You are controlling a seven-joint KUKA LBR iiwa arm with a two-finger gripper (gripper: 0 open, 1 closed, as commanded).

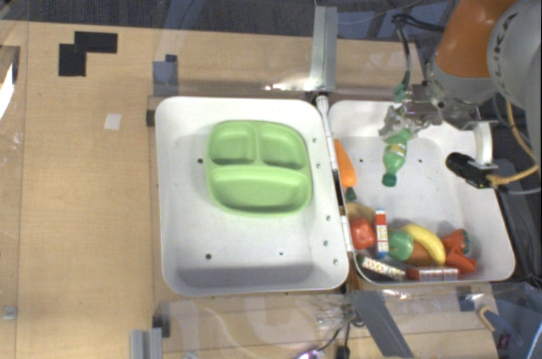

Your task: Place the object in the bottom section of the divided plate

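A light green divided plate (257,167) lies in the left white bin (195,264), with two small sections at the top and one wide section along the bottom. Over the upper part of the right bin (500,239), my gripper (400,127) is shut on the upper end of a small green bottle (393,156). The bottle hangs tilted below the fingers with its cap end pointing down toward the bin floor. Gripper and bottle are well to the right of the plate, across the wall between the bins.
An orange carrot (345,165) lies along the right bin's left wall. A pile of toy food fills its lower end: a banana (426,241), a green fruit (400,246) and red pieces (362,233). A metal post (324,44) stands behind the bins' join.
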